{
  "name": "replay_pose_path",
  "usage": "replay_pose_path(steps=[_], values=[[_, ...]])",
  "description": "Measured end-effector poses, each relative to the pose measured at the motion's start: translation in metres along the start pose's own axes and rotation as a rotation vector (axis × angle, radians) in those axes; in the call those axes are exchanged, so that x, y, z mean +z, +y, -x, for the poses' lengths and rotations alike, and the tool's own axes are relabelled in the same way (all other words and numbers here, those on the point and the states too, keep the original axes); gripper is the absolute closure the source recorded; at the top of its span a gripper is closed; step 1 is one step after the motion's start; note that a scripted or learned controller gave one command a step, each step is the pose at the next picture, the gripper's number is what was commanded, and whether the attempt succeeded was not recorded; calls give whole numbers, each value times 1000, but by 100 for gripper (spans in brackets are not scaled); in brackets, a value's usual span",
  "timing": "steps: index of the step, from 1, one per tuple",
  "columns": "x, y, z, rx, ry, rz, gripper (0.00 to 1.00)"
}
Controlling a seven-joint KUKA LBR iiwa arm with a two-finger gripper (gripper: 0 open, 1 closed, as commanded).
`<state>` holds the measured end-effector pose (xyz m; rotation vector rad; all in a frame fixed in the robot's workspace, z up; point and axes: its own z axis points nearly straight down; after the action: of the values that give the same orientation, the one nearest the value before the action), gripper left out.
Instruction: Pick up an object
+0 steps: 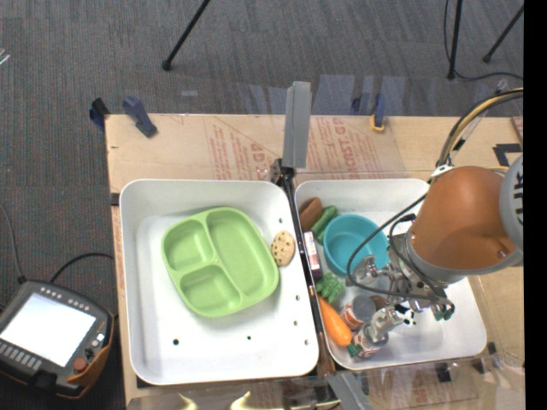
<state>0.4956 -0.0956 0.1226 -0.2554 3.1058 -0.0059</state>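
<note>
Dark grey carpet runs around a wooden desk (214, 143) with faded red lettering on its top, tripod legs stand on the floor beyond its far edge, and a teach pendant (51, 336) with a pale screen lies on the carpet off the desk's near left corner. Two shallow white bins sit side by side on the desk. The left bin (145, 314) carries a green divided plate (220, 261) with three compartments, set at a slight angle near its middle, and a round cookie (283, 247) rests just beside the plate's right edge, close to the wall shared with the other bin. The right bin (457, 336) is crowded along its left side: a brown sausage-like piece (309, 213) and a green vegetable (325, 221) at the far left corner, a teal bowl (353, 242) just right of them, a small dark packet (312, 259) against the left wall, a green leafy toy (331, 287) below the bowl, and an orange carrot (335, 321) toward the near left corner. The grey arm with its orange band (461, 220) reaches in over the right bin's right side, and its hand (381, 325) hangs low near the bin's front edge, just right of the carrot. Something small and reddish shows at the hand's tip, but I cannot tell whether the hand is clenched on it or released.
</note>
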Motion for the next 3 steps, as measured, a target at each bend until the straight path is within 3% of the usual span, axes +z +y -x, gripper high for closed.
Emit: replay_pose_path(steps=[1,2,3], values=[[34,8,40,82,19,5,0],[37,-4,102,1,21,7,0],[37,-61,90,-16,22,5,0]])
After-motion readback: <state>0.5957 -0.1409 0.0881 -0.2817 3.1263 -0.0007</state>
